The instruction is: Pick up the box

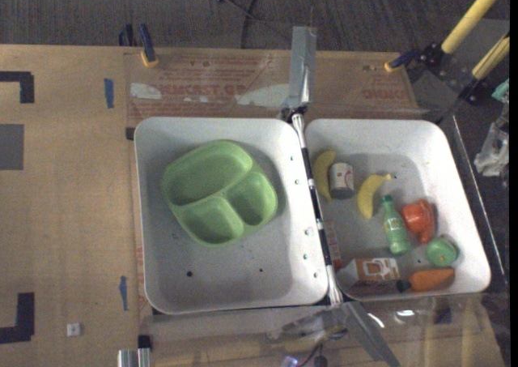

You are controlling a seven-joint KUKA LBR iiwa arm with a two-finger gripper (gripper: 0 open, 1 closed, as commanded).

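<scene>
Pale and blurred, what may be the claw (pixel 491 147) sits just outside the right bin (pixel 453 155); you cannot tell its opening or hold. The box (pixel 374 270) lies flat against that bin's near wall. Come straight down and close across its short sides (the green bottle (pixel 395 228) and carrot (pixel 431 279) crowd it). Bananas (pixel 371 194) and a can (pixel 342 179) lie further back. The left bin (pixel 162 276) holds a green divided plate (pixel 220 191).

Claw (pixel 492 149) at right edge (pale, blurred)
</scene>
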